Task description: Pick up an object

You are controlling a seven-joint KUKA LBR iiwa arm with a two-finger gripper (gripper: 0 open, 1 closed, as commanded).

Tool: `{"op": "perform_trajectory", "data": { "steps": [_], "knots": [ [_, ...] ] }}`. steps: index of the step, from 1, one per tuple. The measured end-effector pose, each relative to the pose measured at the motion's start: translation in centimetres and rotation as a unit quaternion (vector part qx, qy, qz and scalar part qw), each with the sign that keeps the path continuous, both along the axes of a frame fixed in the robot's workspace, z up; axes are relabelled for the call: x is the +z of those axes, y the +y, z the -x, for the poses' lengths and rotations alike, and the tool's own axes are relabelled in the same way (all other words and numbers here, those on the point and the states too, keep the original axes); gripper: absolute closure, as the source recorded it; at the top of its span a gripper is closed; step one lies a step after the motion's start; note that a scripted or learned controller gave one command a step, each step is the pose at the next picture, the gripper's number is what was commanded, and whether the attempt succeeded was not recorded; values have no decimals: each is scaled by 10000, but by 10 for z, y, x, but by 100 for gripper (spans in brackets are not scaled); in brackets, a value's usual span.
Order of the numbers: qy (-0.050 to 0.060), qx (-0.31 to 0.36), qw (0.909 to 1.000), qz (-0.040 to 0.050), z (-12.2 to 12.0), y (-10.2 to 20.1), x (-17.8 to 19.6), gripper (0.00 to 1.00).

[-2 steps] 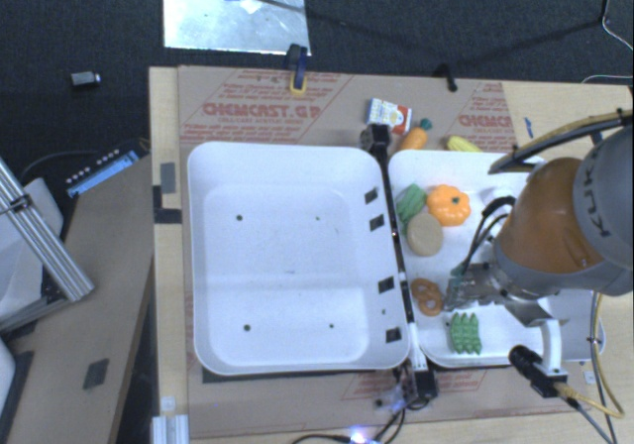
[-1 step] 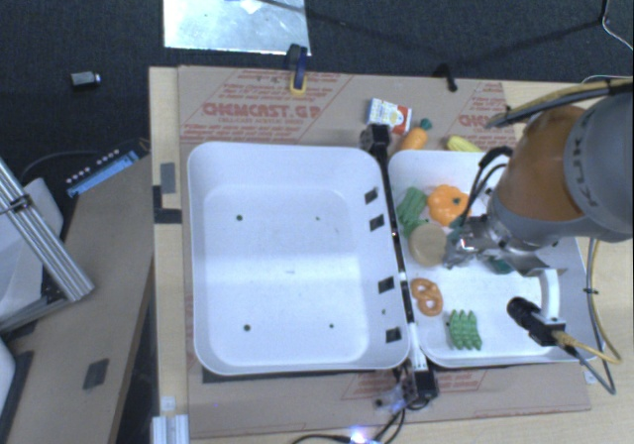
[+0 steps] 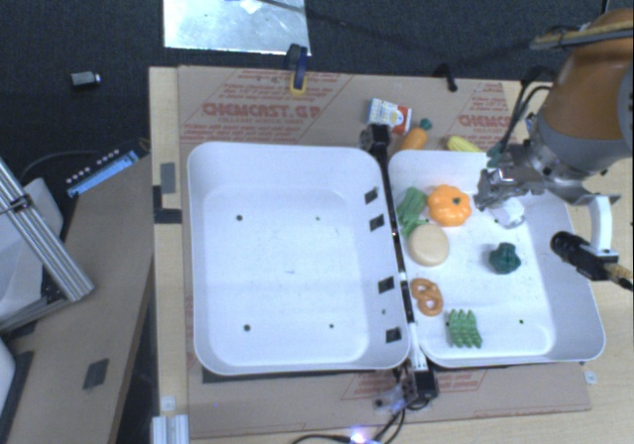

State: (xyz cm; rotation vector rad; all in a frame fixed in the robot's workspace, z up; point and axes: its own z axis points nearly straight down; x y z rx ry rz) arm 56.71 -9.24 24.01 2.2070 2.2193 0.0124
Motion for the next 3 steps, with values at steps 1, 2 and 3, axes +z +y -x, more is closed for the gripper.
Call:
{"op": "perform_trajectory", "data": {
  "steps": [1,2,3],
  "knots": [
    [47,17,10000,-19,6,64,33,100],
    [-22,21,10000,-23,21,102,218,100],
    [24,17,10000,-23,36,146,283,100]
  ]
}}
